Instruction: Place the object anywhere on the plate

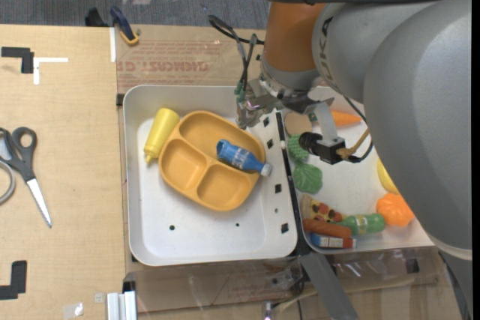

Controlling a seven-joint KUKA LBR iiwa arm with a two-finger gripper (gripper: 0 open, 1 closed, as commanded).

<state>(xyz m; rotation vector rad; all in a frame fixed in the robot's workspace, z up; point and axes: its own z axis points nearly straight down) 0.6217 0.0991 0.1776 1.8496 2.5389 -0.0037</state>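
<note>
Bottle [241, 157] is lying across the yellow plate [196, 177] in the left bin [187, 240], cap end hanging over the rim, so I reckon a nudge from the gripper [251, 110] just above could roll it off. Can't tell how its business end stands, and the blue label's too small to read; the cardboard [176, 65] behind has faint upside-down lettering I can't make out.

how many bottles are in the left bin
2: a blue plastic bottle lying on the yellow divided plate, and a yellow plastic bottle lying beside the plate's left edge. None seems hidden.
</note>
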